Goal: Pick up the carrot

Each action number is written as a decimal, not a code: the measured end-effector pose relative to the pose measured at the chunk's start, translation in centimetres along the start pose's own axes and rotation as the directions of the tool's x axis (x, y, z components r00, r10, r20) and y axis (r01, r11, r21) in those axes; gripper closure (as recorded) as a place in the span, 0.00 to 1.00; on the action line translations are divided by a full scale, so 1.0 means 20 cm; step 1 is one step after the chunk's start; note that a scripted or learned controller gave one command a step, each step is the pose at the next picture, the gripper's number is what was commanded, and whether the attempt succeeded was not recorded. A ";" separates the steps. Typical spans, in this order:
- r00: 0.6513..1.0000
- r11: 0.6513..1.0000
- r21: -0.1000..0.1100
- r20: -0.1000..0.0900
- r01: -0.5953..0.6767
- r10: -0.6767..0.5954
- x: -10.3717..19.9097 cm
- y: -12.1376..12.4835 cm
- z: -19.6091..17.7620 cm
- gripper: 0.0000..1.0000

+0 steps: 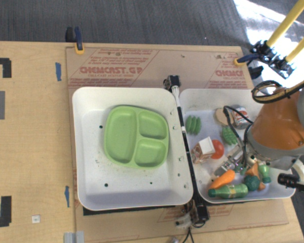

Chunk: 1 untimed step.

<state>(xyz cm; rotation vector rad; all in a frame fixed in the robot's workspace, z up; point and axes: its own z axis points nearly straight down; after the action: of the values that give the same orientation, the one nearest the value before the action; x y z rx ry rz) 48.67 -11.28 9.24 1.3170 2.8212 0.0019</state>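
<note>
While the arm point(279, 128) reaches in from the right, its grey body and orange band cover a good chunk of the right bin point(205, 101). The gripper point(236, 162) sits low over the clutter at the near side of that bin, and the carrot point(223, 178) lies right below it, orange, pointing down-left, resting against a green bottle point(230, 191) along the bin's near wall. The gripper's tip looks like it's touching or just above the carrot's fat end, but it's a metal tangle there, so I honestly can't tell whether it's parted or closed, or whether it's got anything.

Other stuff in the same bin: a white box point(206, 146) with a red ball-ish thing point(217, 148) just beside it, a ribbed green piece point(193, 124) near the divider, and a can point(239, 116) toward the far side. The left bin point(88, 110) has a green divided plate point(137, 136) sitting in its middle, well apart from all of this.
</note>
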 end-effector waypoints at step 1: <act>1.000 1.000 0.000 -0.016 0.005 -0.005 0.03 0.01 -0.05 1.00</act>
<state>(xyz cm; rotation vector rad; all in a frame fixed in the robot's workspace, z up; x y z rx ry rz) 48.53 -10.70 10.25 1.3167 2.8378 0.0121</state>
